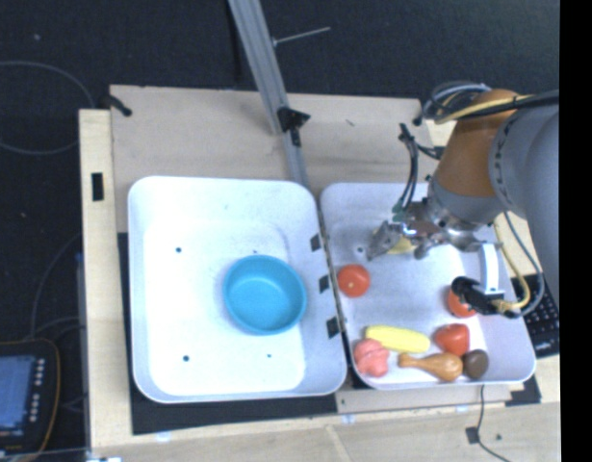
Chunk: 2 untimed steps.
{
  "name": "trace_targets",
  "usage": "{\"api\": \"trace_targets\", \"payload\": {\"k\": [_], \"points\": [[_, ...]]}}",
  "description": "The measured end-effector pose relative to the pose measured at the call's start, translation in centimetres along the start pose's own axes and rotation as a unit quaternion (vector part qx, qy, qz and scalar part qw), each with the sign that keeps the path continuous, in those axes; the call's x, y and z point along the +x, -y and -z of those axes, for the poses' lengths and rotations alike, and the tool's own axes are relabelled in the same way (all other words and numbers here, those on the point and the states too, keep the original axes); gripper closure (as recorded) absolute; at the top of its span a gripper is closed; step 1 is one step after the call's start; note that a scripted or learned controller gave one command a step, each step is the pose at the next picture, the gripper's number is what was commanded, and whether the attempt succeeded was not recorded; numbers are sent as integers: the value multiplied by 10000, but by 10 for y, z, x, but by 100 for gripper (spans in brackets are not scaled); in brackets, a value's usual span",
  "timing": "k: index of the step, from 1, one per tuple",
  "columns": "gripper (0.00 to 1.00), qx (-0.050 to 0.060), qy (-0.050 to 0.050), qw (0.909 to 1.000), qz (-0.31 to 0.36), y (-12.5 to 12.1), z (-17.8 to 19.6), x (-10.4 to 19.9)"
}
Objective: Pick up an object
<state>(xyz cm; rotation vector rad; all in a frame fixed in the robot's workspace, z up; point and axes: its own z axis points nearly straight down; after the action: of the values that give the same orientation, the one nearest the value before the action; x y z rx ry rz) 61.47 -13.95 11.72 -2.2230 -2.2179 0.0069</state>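
My gripper (399, 242) hangs low over the back of the right bin (392, 205), reaching in from the right. A small yellowish thing (401, 247) shows at its tips, too hidden to say whether it is gripped. A red tomato (352, 280) lies just left and forward of the gripper. Along the bin's front lie a yellow banana (398, 338), a pink piece (371, 355), a brown drumstick (432, 364), a red piece (452, 337) and a dark brown piece (476, 362). Another red piece (460, 303) sits by the right wall under a black cable.
The left bin (170, 210) holds a blue bowl (265, 294) near its middle. A grey metal pole (262, 61) slants down from the top to the bins' shared back edge. The arm's orange band (474, 157) and cables crowd the right bin's far right side.
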Motion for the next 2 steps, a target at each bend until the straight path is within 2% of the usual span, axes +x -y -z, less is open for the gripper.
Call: {"api": "trace_targets", "payload": {"k": [1,2], "points": [[0,-5,-4,10000,-27,0,-17,-1],[100,-30,-11,10000,-45,-2,-3,-2]]}}
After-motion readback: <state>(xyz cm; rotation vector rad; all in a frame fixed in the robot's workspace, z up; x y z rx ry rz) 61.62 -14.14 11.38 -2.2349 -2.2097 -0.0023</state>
